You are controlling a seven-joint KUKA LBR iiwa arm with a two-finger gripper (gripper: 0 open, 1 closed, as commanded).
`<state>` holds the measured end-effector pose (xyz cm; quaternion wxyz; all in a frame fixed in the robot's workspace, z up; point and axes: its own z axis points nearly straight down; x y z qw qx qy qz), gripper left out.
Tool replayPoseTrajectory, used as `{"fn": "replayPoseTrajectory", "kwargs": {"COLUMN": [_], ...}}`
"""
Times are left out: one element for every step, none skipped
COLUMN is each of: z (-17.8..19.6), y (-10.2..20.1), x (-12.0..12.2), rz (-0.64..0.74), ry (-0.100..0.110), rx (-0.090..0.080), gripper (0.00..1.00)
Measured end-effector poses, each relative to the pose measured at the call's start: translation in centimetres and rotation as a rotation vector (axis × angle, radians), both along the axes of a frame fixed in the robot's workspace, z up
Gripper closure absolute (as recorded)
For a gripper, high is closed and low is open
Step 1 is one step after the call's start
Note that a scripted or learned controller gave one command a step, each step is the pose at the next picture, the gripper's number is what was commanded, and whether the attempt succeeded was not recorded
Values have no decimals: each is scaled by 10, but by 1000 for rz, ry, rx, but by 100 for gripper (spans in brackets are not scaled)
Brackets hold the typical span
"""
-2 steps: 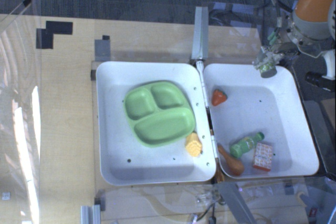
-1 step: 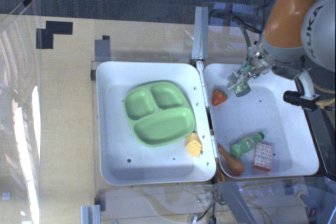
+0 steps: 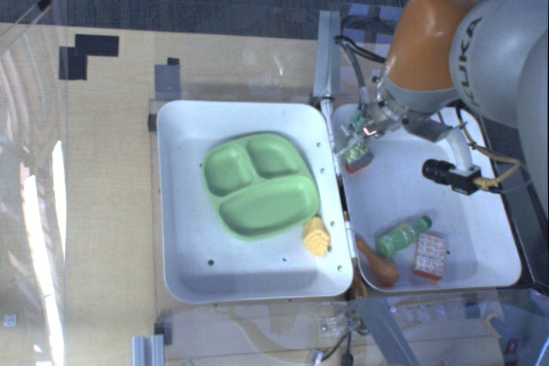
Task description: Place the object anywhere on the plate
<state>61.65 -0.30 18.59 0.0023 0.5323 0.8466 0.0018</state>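
While the tool (image 3: 358,141) grips a small green object (image 3: 357,153) over the right bin's (image 3: 480,270) left edge | green plate (image 3: 259,184) sits in left bin (image 3: 184,210) | yellow corn (image 3: 316,236) beside plate

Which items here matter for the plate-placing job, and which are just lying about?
Part of the job:
green divided plate in the left bin
claw, over the right bin

Lying about:
yellow corn-like toy beside the plate
green bottle
red-and-white packet
orange-brown carrot-like toy
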Motion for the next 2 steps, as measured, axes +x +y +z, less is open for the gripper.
{"fn": "replayPoseTrajectory", "kwargs": {"z": [1,1], "y": [87,87], "x": [-3,-3], "rz": [20,18], "ry": [-1,-1], "rx": [1,1], "gripper": [100,0]}}
